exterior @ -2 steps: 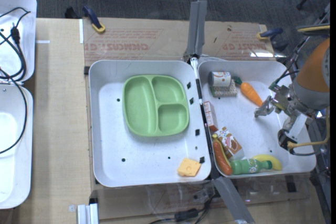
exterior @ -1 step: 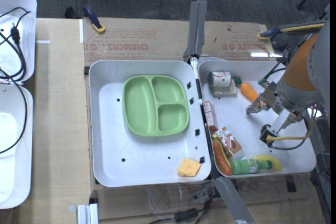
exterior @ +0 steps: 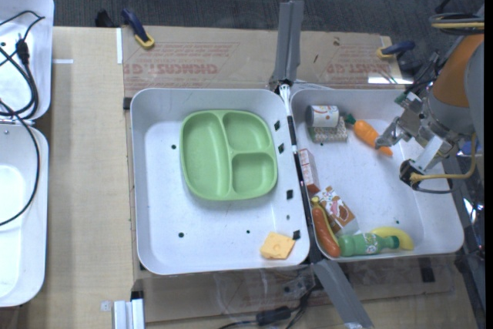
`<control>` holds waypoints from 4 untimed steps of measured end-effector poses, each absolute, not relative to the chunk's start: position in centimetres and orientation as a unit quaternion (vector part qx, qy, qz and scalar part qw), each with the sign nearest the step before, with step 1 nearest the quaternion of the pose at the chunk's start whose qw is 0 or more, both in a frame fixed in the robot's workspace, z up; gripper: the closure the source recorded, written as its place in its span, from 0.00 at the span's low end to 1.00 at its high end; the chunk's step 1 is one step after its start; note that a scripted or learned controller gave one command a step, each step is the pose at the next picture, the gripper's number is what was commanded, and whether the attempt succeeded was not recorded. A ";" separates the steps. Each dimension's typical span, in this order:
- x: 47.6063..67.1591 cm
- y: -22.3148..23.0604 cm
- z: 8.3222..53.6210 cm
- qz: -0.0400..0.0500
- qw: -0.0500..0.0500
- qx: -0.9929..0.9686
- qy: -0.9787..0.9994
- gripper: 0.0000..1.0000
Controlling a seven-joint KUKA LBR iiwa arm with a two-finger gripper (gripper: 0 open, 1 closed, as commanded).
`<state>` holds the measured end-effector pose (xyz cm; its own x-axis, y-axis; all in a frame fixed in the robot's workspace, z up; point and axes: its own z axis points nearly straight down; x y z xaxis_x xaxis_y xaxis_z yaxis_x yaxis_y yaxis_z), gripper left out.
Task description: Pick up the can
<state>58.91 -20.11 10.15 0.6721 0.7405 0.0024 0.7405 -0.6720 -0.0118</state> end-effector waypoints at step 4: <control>47.6 -10.9 9.8 0.003 0.003 -0.934 -0.358 1.00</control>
<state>47.62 -10.93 9.85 0.7433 0.6690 -0.0041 0.6689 -0.7433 -0.0072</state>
